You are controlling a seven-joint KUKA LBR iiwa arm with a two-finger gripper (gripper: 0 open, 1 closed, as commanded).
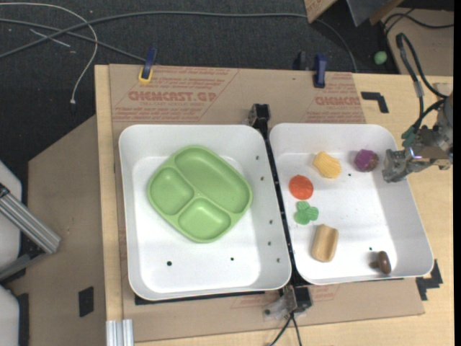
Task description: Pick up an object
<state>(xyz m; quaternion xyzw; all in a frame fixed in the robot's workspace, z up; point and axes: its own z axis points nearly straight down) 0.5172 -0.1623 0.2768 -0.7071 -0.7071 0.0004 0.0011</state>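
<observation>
The right bin (403, 215) holds several small objects: a purple piece (366, 159), a yellow piece (327, 165), an orange-red round piece (301, 187), a green clump (306, 213), a tan cylinder (324, 243) and a small brown piece (381, 262). My gripper (397, 166) hangs at the bin's right rim, just right of the purple piece. Nothing shows between its fingers.
The left bin (144, 265) holds a green divided plate (200, 192). Both bins rest on a cardboard sheet (216, 92) held by blue clamps (149, 63). Cables (410, 56) run at the top right, beside my arm.
</observation>
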